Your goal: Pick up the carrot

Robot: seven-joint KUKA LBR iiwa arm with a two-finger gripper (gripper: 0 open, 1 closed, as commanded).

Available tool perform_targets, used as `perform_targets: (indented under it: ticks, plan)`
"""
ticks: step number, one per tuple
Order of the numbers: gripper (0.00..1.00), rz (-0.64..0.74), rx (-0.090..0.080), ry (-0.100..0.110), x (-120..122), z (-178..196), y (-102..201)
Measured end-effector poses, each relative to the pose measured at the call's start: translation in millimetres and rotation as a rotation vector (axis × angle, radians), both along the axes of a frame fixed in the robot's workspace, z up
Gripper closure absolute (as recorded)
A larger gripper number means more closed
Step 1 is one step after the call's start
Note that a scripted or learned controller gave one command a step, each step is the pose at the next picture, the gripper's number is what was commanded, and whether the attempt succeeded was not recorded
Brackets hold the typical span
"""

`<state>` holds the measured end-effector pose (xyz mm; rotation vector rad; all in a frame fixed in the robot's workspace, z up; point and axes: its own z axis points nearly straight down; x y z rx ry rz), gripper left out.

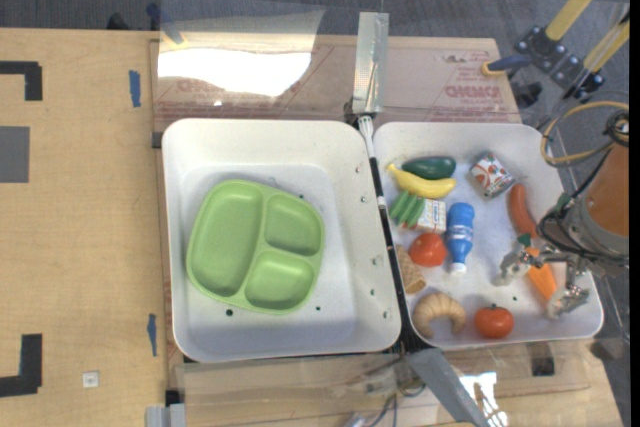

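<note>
The hand (543, 280) hangs low at the right bin's (570, 330) right edge, fingers (512, 265) spread wide either side of the carrot (543, 283), which lies on the bin floor there.

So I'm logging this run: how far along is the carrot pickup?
Done: the gripper has reached the right bin and sits low over the carrot, its fingers either side of it. In hand: the grasp itself; the carrot looks to lie on the bin floor. Left: closing firmly and lifting it clear.
</note>
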<state>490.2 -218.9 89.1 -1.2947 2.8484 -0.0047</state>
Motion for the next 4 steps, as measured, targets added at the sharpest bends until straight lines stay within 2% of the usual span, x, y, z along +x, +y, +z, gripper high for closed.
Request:
perform_targets:
  ticks: [1, 2, 3, 4]
  plan:
    - [0.0, -0.117, 0.001, 0.003, -4.0, 0.0, -2.2]
    - [1.0, -0.116, 0.001, -0.012, 1.0, 13.1, -0.7]
    - [0.0, -0.116, 0.001, -0.01, 0.5, 12.1, -0.5]
    - [0.0, 0.114, 0.005, 0.002, 5.3, -0.1, 3.5]
